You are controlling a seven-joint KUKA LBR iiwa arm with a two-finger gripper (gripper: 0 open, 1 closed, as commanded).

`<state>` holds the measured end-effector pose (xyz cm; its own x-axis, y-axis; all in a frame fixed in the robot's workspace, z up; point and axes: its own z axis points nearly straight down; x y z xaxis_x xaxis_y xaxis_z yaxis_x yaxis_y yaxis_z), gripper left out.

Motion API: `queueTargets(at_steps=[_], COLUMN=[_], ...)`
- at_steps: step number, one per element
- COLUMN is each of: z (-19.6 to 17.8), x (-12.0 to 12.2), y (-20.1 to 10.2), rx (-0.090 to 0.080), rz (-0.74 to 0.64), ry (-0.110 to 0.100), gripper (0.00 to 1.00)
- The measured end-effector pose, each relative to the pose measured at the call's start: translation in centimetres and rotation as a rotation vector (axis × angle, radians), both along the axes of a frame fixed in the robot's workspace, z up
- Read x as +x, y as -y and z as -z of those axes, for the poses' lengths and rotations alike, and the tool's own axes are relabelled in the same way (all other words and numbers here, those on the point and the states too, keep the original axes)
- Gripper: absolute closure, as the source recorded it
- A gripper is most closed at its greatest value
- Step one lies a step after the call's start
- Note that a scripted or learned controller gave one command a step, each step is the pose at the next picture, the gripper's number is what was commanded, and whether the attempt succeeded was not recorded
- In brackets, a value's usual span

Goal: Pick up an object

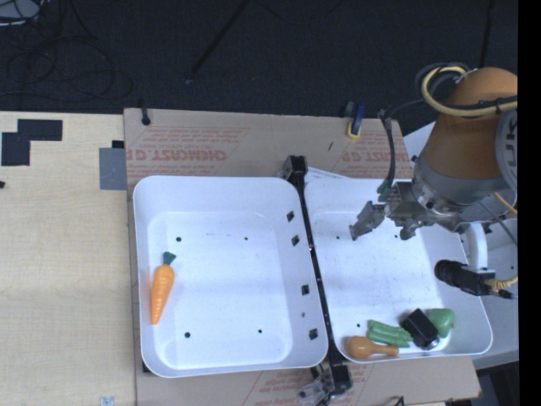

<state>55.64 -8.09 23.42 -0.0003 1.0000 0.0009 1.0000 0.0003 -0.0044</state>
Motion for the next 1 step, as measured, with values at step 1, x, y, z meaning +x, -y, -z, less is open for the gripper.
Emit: queueTargets(at_steps=[1], z=[-26.60], x=[4.56], y=[-2.78], rx=[-0.003], rz=[-0.003], ry=[0.021], gripper=[0.00])
